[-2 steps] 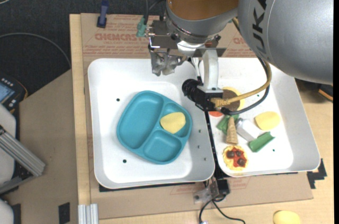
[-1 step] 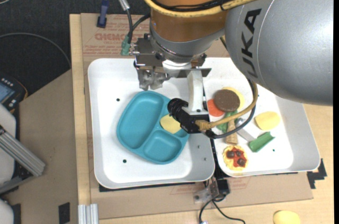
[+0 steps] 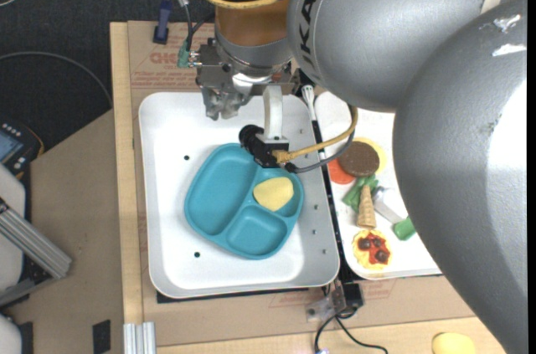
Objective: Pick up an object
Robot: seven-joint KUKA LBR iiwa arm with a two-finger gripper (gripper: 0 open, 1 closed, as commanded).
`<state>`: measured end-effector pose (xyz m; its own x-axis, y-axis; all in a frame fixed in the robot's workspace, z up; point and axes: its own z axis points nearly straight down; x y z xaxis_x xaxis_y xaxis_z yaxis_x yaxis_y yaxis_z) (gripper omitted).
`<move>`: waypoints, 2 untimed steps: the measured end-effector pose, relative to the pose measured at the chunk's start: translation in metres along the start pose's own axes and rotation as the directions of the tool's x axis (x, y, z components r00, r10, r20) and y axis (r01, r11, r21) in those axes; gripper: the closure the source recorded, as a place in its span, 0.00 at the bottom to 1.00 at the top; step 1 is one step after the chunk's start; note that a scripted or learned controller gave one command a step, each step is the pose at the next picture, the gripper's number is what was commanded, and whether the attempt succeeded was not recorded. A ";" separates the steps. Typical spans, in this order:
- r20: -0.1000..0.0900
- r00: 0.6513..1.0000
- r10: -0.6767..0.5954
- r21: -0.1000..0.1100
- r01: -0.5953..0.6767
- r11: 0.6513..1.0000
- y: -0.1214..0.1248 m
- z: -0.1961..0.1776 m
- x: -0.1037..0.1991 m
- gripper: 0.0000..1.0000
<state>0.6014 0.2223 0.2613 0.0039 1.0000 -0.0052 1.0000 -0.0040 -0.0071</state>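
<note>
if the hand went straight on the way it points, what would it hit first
Likely the bare white floor of the left bin, beside the blue tray, though the hand's height is unclear.

Two bins sit side by side on the tabletop (image 3: pixel 126 177). In the left bin (image 3: pixel 159 177) lies a divided plate (image 3: pixel 222 197), with a rounded lump (image 3: pixel 273 192) in its right-hand compartment. The claw (image 3: pixel 222 111) hangs over that bin's far end, behind the plate. The right bin (image 3: pixel 412 260) holds a disc (image 3: pixel 361 159), with a cone (image 3: pixel 366 208) just in front of it.
</note>
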 end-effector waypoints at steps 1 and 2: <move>-0.010 1.000 -0.007 -0.017 0.007 1.000 -0.056 -0.101 0.003 1.00; -0.015 1.000 -0.006 -0.027 0.006 1.000 -0.090 -0.276 -0.011 1.00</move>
<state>0.5133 0.2133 0.5379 -0.0019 1.0000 0.0098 0.9998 0.0017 0.0201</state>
